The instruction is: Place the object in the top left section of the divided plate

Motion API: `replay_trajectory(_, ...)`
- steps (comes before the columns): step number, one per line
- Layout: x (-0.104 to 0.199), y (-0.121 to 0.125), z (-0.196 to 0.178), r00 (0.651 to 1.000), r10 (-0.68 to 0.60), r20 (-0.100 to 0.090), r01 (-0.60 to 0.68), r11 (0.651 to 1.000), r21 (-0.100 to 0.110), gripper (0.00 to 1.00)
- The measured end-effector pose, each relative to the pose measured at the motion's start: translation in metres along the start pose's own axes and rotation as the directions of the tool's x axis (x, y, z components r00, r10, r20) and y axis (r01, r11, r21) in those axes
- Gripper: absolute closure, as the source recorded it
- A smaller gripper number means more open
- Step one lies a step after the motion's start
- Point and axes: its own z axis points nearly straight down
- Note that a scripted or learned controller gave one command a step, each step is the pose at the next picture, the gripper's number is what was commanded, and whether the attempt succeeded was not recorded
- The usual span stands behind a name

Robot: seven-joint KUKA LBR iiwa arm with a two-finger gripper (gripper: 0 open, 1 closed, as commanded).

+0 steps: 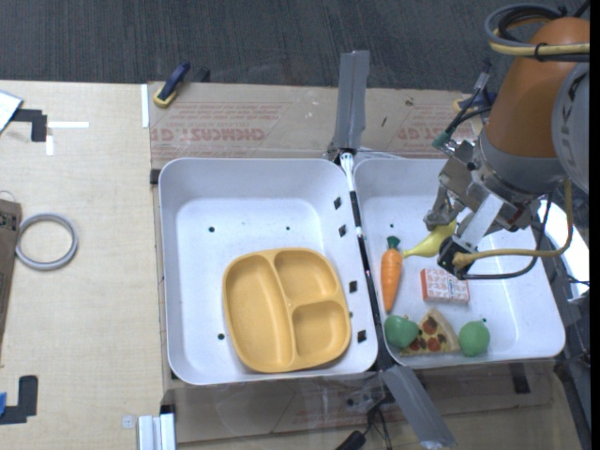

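Observation:
A yellow divided plate [232, 319] lies in the left bin [187, 251], toward its front. It has one long section on the left and two smaller ones on the right. A small yellow banana [424, 246] is in the right bin [525, 340]. Its right end sits between the fingers of my gripper [450, 235], which is shut on it. The gripper hangs over the middle of the right bin, tilted down to the left, well right of the plate.
In the right bin lie an orange carrot [391, 272], a red and white box [444, 287], a pizza slice [433, 333] and two green round fruits [401, 330] [474, 337]. A tape roll [44, 240] rests on the bench at far left.

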Motion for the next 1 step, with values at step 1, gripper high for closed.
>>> replay_trajectory(1,0.0881,-0.0199,-0.0949,0.958,0.288,0.001,-0.288,0.958,0.000,1.00)
